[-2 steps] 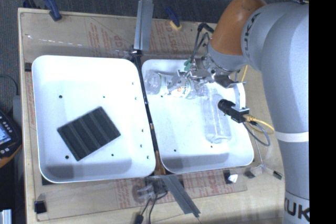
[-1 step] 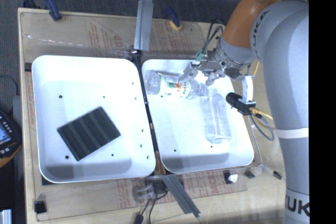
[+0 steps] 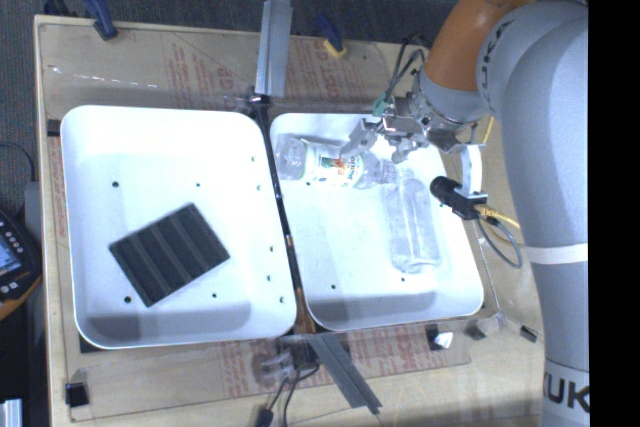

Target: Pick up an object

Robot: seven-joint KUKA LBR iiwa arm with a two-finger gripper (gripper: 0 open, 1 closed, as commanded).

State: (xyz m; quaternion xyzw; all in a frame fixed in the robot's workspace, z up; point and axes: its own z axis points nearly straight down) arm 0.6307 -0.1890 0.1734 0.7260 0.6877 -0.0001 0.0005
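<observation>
- The arm [image 3: 520, 65], grey with an orange band, reaches in from the right and ends over the far part of the right bin [image 3: 455, 300].
- The tool [image 3: 385, 143] sits low at that bin's far edge, amid metal fittings and cables; whether it is open or closed, and whether it has hold of anything, cannot be told here.
- Two clear plastic bottles lie in the right bin.
- The first bottle [image 3: 325, 161] lies on its side along the far wall, running left to right. It is see-through, with a white label carrying small orange and green marks near its right end. Its right end is just under the tool, and contact there cannot be made out.
- The second bottle [image 3: 412, 225] lies lengthwise toward the near side, by the right wall. It is clear and unlabelled, faint against the white floor, with its broader end nearest the camera.
- The two bottles come close together at the far right corner, near the tool.
- The left bin [image 3: 75, 215] holds a dark ribbed slab [image 3: 168, 253], flat and rectangular, turned at an angle on the floor toward the near left.
- Both bins rest side by side on a pale worktop [image 3: 180, 50], with blue clamps [image 3: 98, 13] on its far edge.
</observation>
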